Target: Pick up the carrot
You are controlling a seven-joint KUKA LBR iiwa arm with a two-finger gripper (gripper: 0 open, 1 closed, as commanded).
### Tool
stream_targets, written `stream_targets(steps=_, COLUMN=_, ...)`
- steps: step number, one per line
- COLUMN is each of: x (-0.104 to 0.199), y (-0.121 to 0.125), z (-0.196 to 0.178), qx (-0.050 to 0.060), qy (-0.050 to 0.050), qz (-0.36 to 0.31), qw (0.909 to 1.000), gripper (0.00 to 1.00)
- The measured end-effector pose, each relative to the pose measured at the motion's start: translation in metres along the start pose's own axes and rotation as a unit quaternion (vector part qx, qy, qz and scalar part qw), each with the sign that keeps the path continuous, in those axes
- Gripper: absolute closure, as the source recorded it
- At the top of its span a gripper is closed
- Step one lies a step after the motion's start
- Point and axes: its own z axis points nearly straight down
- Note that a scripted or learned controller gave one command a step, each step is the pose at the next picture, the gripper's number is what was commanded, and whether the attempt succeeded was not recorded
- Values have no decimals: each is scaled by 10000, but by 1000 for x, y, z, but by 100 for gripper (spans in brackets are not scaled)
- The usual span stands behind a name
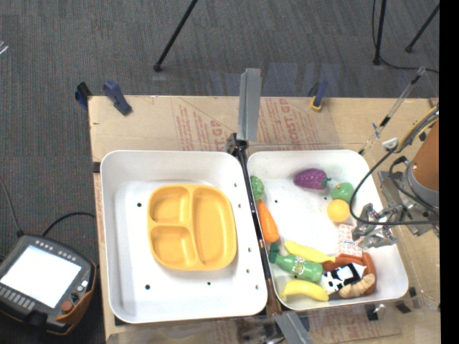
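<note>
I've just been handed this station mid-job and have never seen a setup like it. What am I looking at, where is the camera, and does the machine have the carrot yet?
You have a single camera fixed above a bench, looking down at a slant. Two shallow white bins sit side by side. The left bin holds a yellow divided plate. The right bin holds toy food: the orange carrot against its left wall, purple grapes, a round yellow fruit, two bananas, a green bottle and a few more toys in the near corner.

The machine is a robot arm coming in from the right; its gripper is over the right side of the right bin, well apart from the carrot. Nothing is visibly held, so the carrot is not picked up yet. The device at lower left is a handheld control pad.
</note>
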Motion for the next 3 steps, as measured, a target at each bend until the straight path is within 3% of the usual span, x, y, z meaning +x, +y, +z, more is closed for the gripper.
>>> stream_targets(steps=1, x=-60, y=-23, z=-18, qx=-8, qy=-4, qz=-1663, qw=9861, gripper=100)
stream_targets(steps=2, x=-7, y=8, z=-18, qx=-14, qy=4, qz=-1810, qw=9835, gripper=100)
stream_targets(steps=3, x=1, y=-2, z=-63, qx=3, qy=-11, qz=-3224, qw=9466, gripper=100)
